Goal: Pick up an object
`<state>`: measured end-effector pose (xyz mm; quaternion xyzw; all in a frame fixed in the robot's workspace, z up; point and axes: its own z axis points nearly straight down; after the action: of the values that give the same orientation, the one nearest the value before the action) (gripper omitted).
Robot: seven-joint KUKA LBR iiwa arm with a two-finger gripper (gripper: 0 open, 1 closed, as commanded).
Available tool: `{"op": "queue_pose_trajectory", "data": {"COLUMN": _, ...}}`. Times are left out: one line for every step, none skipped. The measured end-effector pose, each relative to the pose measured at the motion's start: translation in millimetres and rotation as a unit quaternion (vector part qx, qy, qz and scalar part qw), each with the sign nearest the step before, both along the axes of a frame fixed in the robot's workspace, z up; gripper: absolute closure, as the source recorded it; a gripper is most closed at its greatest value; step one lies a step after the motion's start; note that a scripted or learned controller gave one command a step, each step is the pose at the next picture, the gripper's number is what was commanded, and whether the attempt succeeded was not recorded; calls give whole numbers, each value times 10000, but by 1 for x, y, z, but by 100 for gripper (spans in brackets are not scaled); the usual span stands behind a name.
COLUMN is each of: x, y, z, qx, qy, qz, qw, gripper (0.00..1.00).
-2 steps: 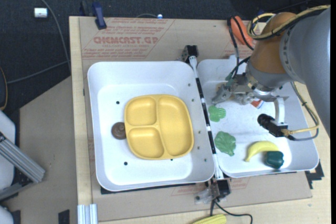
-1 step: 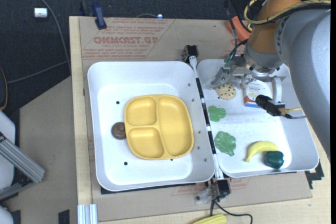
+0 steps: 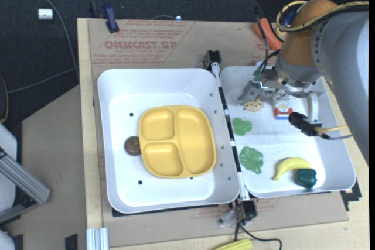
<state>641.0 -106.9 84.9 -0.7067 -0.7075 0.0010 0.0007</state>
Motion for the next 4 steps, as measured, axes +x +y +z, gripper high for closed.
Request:
{"op": "queue_pose_trajectory", "data": {"x": 3, "y": 0, "z": 14, "qx": -12, "qy": -44, "qz": 5, "qw": 10000, "gripper": 100}}
{"op": "queue_pose_trajectory", "data": {"x": -79, "y": -25, "z": -1, "qx": -1, "qy": 2, "qz": -10, "qw": 10000, "gripper": 100}}
{"op": "queue_pose_trajectory", "data": {"x": -62, "y": -51, "z": 151, "qx": -11, "qy": -36, "qz": -2, "qw": 10000, "gripper": 100}}
{"op": "queue_pose_trajectory", "data": {"x": -63, "y": -51, "z": 149, "qx": -5, "qy": -17, "qz": -2, "qw": 10000, "gripper": 0}}
